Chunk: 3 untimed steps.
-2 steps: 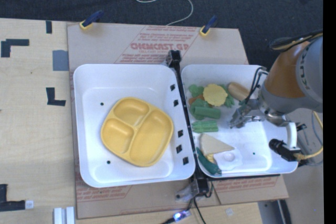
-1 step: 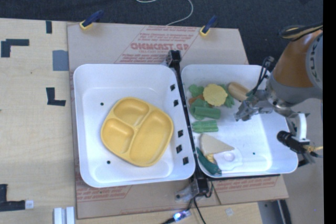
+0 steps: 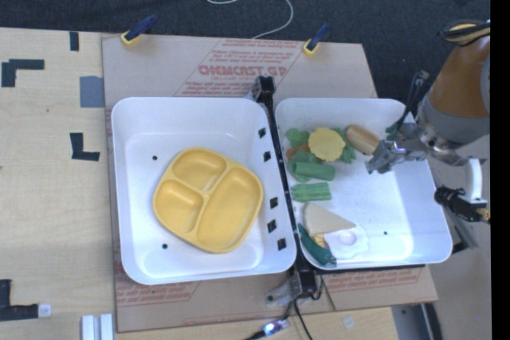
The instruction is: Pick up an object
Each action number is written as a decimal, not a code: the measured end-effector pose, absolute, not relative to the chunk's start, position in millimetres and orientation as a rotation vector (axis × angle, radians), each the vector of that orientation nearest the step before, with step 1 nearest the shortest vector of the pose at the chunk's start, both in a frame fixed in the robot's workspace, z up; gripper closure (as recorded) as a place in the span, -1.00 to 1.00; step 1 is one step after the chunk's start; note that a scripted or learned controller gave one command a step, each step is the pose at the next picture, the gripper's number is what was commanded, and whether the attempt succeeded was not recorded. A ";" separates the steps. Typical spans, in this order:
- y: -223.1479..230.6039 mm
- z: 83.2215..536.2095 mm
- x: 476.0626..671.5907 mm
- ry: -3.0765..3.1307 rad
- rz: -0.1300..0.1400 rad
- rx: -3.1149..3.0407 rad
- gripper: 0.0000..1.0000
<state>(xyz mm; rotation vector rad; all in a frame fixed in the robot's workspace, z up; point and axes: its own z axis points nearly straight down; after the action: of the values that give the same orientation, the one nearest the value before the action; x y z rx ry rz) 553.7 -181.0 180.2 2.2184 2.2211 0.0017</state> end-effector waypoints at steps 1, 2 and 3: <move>-180.5 227.0 554.6 2.221 0.002 2.218 1.00; -137.6 220.2 570.0 2.228 -0.001 2.216 1.00; -85.4 219.7 595.0 2.231 0.001 2.214 1.00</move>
<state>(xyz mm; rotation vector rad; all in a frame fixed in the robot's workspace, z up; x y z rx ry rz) 595.0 -85.4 219.7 2.2144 2.2309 0.0013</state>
